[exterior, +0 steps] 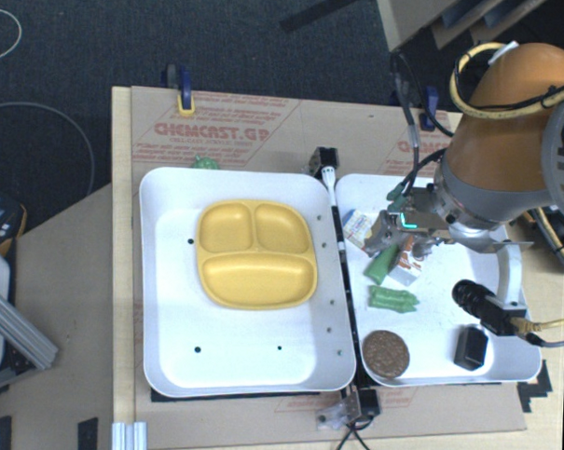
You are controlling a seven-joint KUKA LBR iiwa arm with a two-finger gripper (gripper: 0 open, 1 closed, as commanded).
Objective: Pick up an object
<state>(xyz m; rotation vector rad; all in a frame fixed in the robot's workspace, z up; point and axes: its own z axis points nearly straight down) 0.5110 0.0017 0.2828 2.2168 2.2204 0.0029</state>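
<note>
- Over the right bin (528, 370), the gripper (396, 236) hangs low above a green piece (381, 266); I cannot tell whether it grips anything.
- Just below lies a second green piece (393, 300).
- Nearer the front rim sits a brown disc (386, 354), with a black block (471, 348) beside it.
- Left bin (159, 261) holds a yellow tray (256, 253).
</note>
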